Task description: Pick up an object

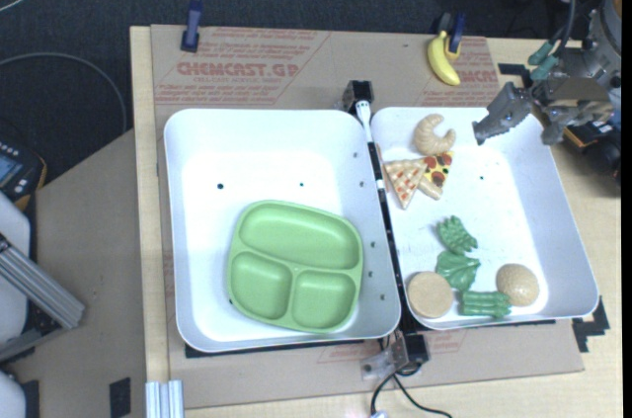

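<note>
The right bin (538,199) holds a croissant (432,132), two pizza slices (405,179), several green vegetable pieces (457,253), a round tan cookie (430,293) and a beige bun (517,284). My gripper (521,126) hovers over the far right corner of this bin, to the right of the croissant. It stands open, with one dark finger (493,123) slanting toward the croissant and nothing between the fingers.
A green divided plate (294,265) lies in the left bin (197,169). A yellow banana (444,60) rests on the bench behind the right bin, next to a blue clamp (455,29). Another blue clamp (192,23) stands at the far left.
</note>
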`<state>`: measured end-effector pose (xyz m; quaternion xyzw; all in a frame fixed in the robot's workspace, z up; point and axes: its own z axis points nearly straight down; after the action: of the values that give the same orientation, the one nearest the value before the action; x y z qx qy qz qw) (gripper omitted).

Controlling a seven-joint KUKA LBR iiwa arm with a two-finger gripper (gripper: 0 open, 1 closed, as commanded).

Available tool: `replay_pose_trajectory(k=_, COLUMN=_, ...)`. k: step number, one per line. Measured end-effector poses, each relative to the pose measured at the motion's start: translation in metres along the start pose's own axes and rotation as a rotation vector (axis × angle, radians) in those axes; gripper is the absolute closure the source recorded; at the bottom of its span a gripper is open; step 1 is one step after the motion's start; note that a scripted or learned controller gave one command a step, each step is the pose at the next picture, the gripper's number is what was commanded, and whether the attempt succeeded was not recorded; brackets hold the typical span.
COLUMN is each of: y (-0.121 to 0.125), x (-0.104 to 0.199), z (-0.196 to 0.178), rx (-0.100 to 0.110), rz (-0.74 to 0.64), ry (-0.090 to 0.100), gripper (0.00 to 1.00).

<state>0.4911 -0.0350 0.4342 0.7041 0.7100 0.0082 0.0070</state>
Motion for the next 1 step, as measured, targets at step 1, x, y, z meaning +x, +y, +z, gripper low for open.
replay_pose_trajectory(k=1, y=-0.0003, x=-0.0033, z=-0.0014, rx=0.015, rz=0.008, ry=-0.004, gripper=1.00)
